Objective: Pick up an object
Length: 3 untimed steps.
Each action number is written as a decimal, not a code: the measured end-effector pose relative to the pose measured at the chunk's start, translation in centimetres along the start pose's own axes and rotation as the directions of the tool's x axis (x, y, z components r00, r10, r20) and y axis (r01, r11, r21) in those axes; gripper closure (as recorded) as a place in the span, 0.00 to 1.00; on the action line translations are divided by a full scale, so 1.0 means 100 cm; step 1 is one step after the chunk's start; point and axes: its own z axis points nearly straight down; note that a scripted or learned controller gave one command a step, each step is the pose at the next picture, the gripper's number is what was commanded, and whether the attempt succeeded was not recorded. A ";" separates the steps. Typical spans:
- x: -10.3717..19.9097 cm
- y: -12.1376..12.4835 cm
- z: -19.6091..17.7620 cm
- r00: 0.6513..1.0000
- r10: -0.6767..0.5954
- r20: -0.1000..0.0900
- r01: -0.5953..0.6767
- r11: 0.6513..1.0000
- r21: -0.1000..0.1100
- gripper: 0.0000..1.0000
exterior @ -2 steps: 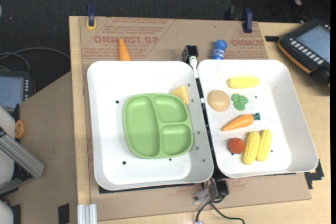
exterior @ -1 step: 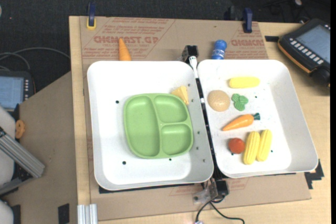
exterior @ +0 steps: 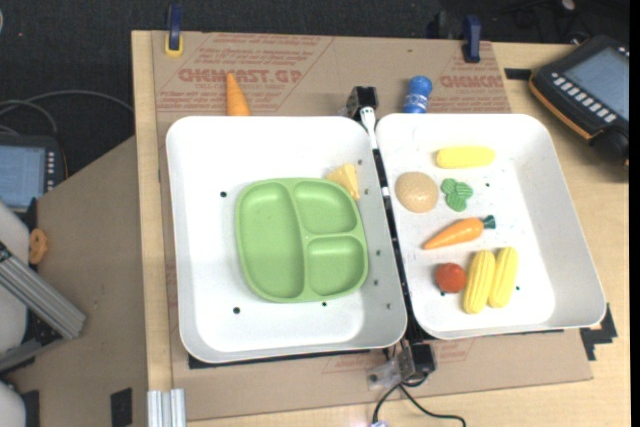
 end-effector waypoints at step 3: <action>0.004 0.002 -0.032 1.000 -0.005 0.000 0.005 1.000 -0.018 1.00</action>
